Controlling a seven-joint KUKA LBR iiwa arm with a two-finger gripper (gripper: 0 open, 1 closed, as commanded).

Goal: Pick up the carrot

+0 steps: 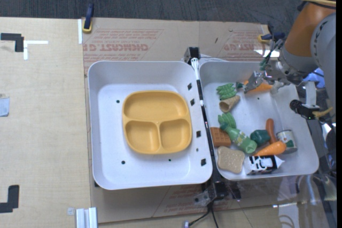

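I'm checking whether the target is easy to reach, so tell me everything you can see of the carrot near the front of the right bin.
The carrot is a small orange toy, plastic-looking, tapered, lying flat and slanted near the right bin's front right corner. Its thick end points toward a small can it seems to touch. A dark green item and a red sausage-like piece lie just behind it, a black-and-white item in front. The hand is at the bin's far edge, well apart.

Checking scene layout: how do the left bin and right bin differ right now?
The left bin bears one thing, a yellow three-compartment plate; the right bin bears a clutter of toy foods, among them the carrot. The gripper is over the right bin's far edge, none over the left bin. Both are shallow, white, side by side.
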